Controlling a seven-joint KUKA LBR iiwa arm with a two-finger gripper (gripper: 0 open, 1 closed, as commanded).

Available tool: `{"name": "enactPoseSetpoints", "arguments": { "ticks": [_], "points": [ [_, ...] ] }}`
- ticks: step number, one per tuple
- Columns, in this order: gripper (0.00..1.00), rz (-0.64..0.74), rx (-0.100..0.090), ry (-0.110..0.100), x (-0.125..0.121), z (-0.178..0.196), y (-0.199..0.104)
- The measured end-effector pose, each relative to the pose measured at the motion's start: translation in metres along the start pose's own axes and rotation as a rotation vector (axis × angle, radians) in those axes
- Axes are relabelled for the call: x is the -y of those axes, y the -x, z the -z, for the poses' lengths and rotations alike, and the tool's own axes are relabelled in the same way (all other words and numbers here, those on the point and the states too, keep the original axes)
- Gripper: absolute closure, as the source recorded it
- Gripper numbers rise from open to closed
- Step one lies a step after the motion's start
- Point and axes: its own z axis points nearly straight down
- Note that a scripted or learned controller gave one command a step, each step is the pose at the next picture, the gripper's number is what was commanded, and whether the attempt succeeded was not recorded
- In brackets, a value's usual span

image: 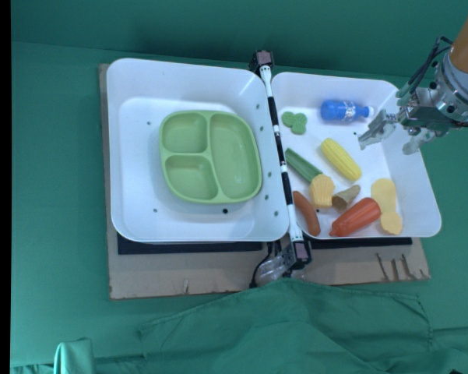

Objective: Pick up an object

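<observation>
White plastic bins sit side by side: the left bin (pixel 132 201) carries a green divided plate (pixel 210 157), the right bin (pixel 417 209) a scatter of toy food. The gripper (pixel 393 133) hangs spread and empty above its far right corner, near the blue bottle (pixel 344 111) and corn cob (pixel 340 159). Descending here risks striking the bin wall, or closing between pieces.

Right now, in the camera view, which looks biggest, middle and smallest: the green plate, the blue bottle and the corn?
1. Green plate, by far the largest.
2. and 3. Blue bottle and corn look about alike in size, so I won't rank them.
</observation>
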Motion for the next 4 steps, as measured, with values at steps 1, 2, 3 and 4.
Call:
{"name": "enactPoseSetpoints", "arguments": {
  "ticks": [1, 2, 3, 4],
  "points": [
    [0.00, 0.000, 0.000, 0.000, 0.000, 0.000, 0.000],
    [0.00, -0.001, 0.000, -0.004, 0.001, -0.051, 0.012],
    [0.00, -0.001, 0.000, -0.004, 0.005, -0.093, 0.018],
    [0.00, -0.001, -0.001, -0.006, 0.000, -0.151, 0.025]
  ]
}}
